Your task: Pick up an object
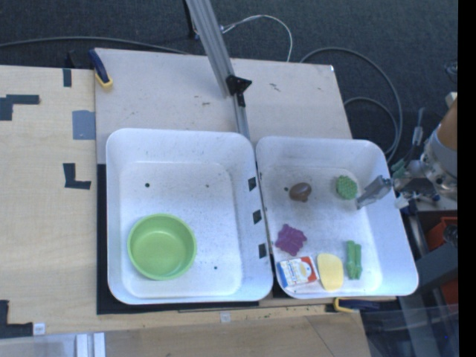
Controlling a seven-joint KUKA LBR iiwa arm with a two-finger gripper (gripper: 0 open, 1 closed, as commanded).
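Note:
The right bin (387,274) holds several small objects. A brown lump (300,192) lies near its middle back and a round green object (346,187) sits to its right. Toward the front are a purple piece (291,239), a white, red and blue packet (297,272), a yellow object (330,271) and a long green piece (353,259). My gripper (374,191) reaches in over the bin's right rim, just to the right of the round green object. Nothing is visibly held in it.
The left bin (186,151) contains a light green bowl (161,246) at its front left. A metal pole (216,43) slants down from the top to the seam between the bins. Cables lie on the dark floor behind the right bin.

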